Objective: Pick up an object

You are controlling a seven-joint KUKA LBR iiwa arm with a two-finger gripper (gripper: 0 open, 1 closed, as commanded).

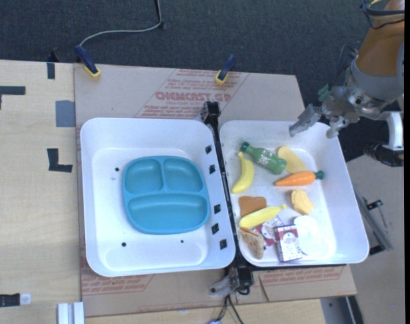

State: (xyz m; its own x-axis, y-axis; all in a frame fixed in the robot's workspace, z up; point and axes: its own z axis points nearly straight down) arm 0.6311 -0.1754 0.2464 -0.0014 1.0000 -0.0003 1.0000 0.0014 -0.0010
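Carrot [298, 178] below open claw [317, 122]

The claw [317, 121] looks like bare grey metal with a dull sheen, and the arm band [380, 42] above it is glossy orange. Just below the claw, the right bin [350, 201] is smooth white plastic, faintly shiny along its rim. Inside it, the carrot [296, 179], the two bananas [246, 173] and the green bottle [262, 158] look like smooth moulded plastic, and the small red-and-white packet [286, 240] looks like printed paper or card. Farther from the claw, the left bin [96, 201] has the same white plastic, holding a matt blue plastic divided plate [167, 194]. Under both bins lies matt brown cardboard [171, 93] with red print, on a pale wood-look counter [26, 181].
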